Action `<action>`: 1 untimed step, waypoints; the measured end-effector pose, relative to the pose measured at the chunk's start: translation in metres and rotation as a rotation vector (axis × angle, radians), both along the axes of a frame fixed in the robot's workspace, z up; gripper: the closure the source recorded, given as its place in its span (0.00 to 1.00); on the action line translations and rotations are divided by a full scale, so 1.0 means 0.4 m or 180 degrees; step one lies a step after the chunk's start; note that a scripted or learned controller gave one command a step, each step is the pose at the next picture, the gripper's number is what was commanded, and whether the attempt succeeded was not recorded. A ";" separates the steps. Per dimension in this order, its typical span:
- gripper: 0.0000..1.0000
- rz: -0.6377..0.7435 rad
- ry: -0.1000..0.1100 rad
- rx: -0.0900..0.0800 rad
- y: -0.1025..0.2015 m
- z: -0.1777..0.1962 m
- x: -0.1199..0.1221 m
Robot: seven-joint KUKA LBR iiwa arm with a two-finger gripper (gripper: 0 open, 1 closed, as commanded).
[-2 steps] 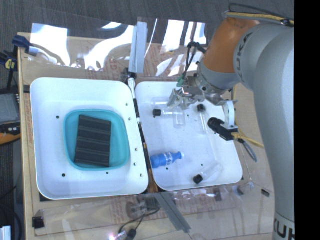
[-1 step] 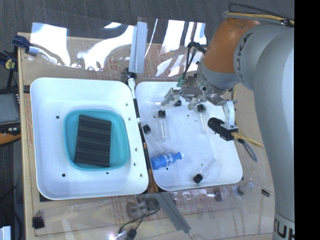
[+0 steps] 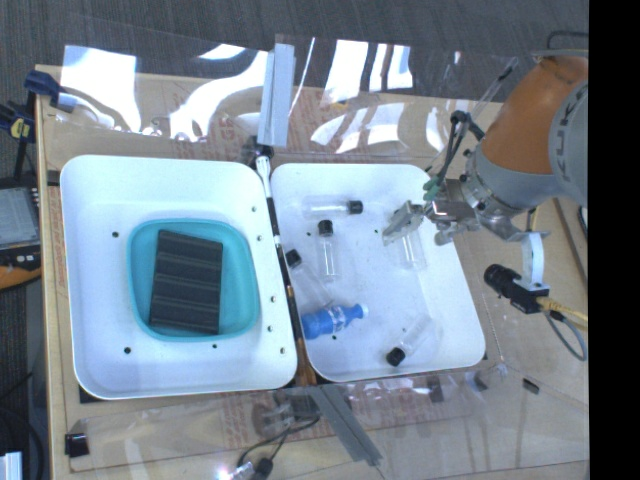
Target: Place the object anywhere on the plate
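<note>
Though the tool (image 3: 408, 220) shows, clear vials (image 3: 328, 258) blur (glare) — indistinct.

The arm (image 3: 545, 128) enters from the right — its orange band sits highest, the grey wrist below it, angled down and leftward. The gripper (image 3: 404, 221) juts out from the wrist's left end; its two metal fingers (image 3: 398, 225) point left and slightly down — nothing is seen between them.
</note>
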State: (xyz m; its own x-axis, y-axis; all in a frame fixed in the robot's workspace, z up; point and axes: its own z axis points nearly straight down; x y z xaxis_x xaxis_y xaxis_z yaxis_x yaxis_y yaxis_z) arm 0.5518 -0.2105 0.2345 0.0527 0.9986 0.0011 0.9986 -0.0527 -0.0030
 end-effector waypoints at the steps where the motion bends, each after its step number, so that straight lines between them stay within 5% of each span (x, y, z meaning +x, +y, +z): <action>1: 0.00 -0.1204 -0.0008 -0.0005 0.044 0.322 -0.101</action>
State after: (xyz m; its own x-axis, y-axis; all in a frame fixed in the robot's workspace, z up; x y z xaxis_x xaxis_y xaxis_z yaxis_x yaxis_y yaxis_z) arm 0.5114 -0.1928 0.3635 0.4177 0.9086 0.0003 0.9086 -0.4177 -0.0002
